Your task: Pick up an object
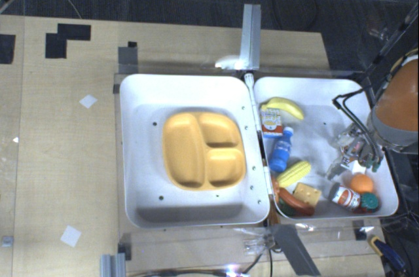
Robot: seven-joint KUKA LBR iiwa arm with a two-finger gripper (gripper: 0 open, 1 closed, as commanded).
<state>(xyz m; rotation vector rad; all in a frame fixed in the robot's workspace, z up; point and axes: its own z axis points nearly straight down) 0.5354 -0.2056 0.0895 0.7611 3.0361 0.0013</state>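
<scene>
Two white bins [131, 158], gripper [350, 154] grip state unclear, bottle [346, 197] label unreadable, beside orange [361, 183]

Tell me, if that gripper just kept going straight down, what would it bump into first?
Probably the orange ball, which lies right beside and just under the gripper in the right bin. Depth is hard to judge from above, so it might reach bare bin floor instead.

- I see the divided tray [201, 150] in the left bin [141, 138].
- In the right bin [314, 89], the banana [284, 106] lies at twelve o'clock of the bottle [281, 149], the corn [293, 172] at six.
</scene>
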